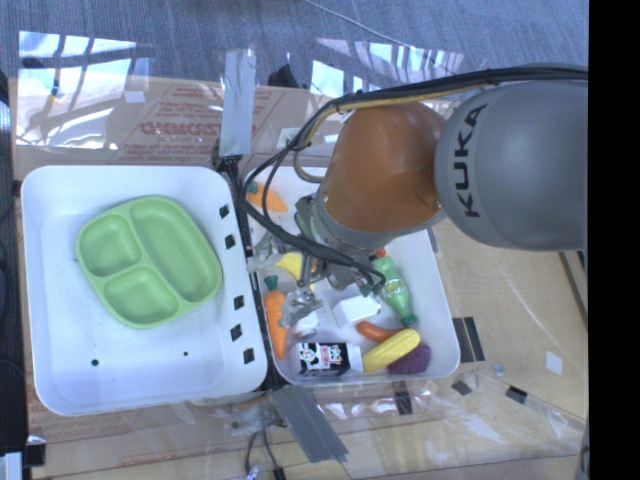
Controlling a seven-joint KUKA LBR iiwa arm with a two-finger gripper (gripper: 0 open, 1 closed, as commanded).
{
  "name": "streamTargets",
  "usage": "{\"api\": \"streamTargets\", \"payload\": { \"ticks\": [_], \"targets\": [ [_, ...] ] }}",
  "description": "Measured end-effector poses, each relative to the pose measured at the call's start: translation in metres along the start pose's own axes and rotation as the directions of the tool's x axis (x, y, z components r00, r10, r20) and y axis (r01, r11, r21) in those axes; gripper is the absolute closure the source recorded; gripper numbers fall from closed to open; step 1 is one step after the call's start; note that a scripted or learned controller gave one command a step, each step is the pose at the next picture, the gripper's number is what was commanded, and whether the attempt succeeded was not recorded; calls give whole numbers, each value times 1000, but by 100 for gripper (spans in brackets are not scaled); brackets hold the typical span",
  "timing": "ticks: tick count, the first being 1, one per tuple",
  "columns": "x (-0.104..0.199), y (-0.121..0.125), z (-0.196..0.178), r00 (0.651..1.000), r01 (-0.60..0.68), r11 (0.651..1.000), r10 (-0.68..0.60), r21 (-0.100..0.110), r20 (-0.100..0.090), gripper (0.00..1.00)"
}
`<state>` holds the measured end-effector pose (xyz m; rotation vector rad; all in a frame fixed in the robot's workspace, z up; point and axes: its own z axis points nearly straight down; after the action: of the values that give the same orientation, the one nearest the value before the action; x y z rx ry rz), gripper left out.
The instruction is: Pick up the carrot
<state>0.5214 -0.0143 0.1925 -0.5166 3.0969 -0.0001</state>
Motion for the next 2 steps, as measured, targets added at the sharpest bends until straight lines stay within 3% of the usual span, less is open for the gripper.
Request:
{"api": "streamTargets", "payload": {
  "ticks": [1,2],
  "targets": [
    [34,-13,1,1000,5,1000,-5,0,-2,0],
    [25,-73,65,1000,-17,1000,17,-3,-8,0]
  ]
}}
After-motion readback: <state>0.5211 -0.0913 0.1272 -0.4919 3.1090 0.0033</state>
